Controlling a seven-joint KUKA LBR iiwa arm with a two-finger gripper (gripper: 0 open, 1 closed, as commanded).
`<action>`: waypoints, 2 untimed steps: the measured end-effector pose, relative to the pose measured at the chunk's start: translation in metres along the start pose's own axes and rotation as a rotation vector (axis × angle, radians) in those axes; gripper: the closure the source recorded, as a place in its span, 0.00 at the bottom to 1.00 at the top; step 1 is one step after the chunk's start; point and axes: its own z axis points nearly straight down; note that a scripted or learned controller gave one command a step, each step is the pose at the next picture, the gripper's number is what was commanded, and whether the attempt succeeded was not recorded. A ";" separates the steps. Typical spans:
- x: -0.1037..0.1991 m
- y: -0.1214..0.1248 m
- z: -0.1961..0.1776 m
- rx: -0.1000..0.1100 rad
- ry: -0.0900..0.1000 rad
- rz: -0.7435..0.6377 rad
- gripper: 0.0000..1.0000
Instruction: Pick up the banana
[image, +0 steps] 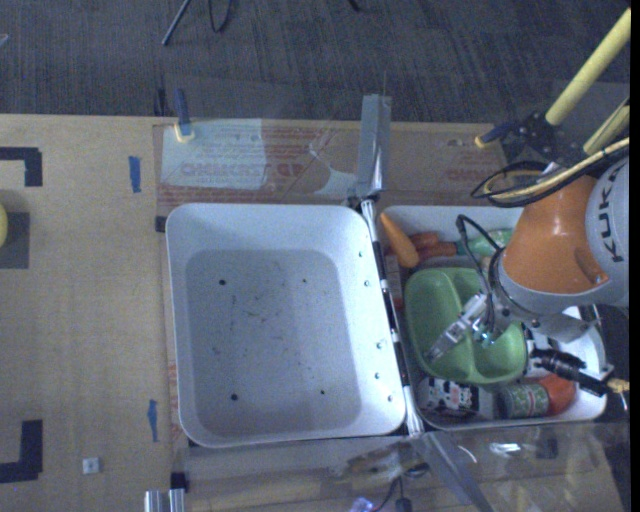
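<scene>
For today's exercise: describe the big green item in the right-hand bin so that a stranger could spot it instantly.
Start at the right bin, under the arm's orange band. In its middle lies the green item, broad and lobed, directly beneath the hand. It is far larger than the orange piece at the bin's top-left corner and the can at its lower edge.

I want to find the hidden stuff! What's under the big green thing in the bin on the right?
Peeking out beneath the green thing: a small can and a printed packet. An orange piece pokes out above. Whatever lies directly underneath is covered.
</scene>
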 end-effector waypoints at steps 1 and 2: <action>-0.017 0.019 -0.055 0.010 0.016 0.051 0.00; -0.045 0.032 0.003 0.004 0.010 0.098 0.00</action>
